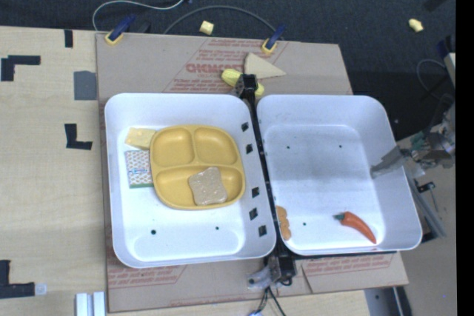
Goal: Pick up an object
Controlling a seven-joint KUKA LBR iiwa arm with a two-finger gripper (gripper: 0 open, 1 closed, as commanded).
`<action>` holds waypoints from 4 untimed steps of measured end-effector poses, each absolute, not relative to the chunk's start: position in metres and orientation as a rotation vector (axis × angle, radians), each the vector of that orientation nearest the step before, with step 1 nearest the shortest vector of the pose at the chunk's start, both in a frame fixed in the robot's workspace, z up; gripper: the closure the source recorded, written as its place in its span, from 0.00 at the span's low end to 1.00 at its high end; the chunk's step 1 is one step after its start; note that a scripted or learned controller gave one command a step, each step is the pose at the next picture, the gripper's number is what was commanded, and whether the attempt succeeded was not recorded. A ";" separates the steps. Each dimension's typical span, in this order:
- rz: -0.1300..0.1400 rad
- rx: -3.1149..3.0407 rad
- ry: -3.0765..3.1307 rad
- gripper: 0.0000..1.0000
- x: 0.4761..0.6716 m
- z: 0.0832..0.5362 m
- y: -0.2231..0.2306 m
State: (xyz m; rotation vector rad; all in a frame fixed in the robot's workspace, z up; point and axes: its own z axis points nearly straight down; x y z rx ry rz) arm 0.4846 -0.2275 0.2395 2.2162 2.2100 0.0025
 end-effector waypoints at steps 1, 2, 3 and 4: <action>-0.003 2.224 2.226 0.00 0.483 0.162 -0.196; -0.004 2.225 2.228 0.00 0.482 0.102 -0.167; 0.001 2.216 2.226 0.00 0.527 0.132 -0.097; 0.005 2.212 2.227 0.00 0.568 0.187 -0.037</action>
